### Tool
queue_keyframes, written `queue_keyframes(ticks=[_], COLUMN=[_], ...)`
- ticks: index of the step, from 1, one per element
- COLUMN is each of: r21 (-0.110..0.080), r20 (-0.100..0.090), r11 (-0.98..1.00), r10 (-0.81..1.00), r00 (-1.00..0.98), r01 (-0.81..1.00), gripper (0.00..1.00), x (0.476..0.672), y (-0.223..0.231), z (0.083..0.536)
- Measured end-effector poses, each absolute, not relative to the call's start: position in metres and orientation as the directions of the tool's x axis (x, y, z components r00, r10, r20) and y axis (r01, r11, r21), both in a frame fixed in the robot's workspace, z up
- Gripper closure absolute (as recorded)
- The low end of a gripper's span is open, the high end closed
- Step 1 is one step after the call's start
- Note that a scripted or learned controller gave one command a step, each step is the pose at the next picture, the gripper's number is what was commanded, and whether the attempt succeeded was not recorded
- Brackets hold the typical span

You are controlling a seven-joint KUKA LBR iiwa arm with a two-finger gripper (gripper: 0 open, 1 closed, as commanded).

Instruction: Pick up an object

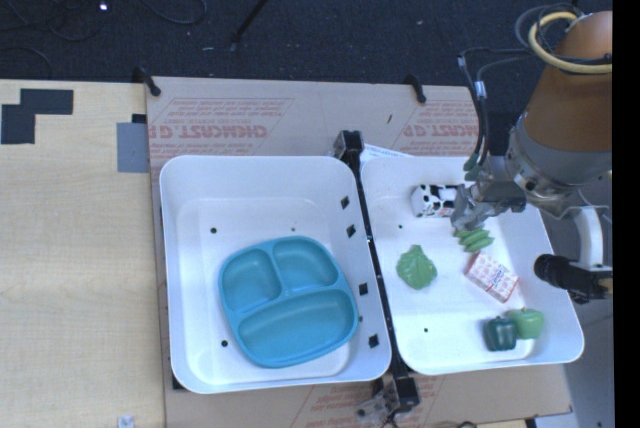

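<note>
Camera view shows the tool [470, 216] low in the right white bin [560, 341], over a ridged green toy [476, 239]. Nothing is lifted yet; its grip state cannot be told.

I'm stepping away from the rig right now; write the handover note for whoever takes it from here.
Gripper: low in the right bin, just above the green pod; finger state unclear.
Also in the right bin: cow toy, green leafy item, red-and-white packet, green pepper beside a dark green block.
Left bin: blue divided plate.
Done: nothing visibly lifted.
Left: grasp and lift one object.
</note>
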State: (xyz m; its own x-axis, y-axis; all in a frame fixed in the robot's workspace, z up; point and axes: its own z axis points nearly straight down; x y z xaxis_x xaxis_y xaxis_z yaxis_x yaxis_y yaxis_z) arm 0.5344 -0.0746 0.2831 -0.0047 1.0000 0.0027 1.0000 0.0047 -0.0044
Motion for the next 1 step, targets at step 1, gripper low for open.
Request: queue_keyframes(ticks=[1], r21=[-0.006], r20=[0.002], r11=[0.003], r10=[1.0], r00=[-0.003], r01=[1.0], gripper=[1.0], x=[0.5191], y=[-0.0313], z=[0.2605])
